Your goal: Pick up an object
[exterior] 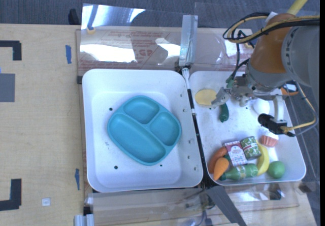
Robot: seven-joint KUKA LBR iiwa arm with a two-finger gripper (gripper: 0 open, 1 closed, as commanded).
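The gripper [227, 99] hung over the right bin [297, 143], just above a small dark green toy [224, 113] beside a yellow disc [205, 97]; whether its fingers were parted or had hold of anything could not be told. The green toy looked light, stiff and smooth, likely slippery, best pinched across its narrow middle. The left bin [96, 118] held a blue divided plate [144, 129], while the right bin's near corner held a carrot [220, 167], banana [263, 159], lime [276, 169] and small carton [235, 154].
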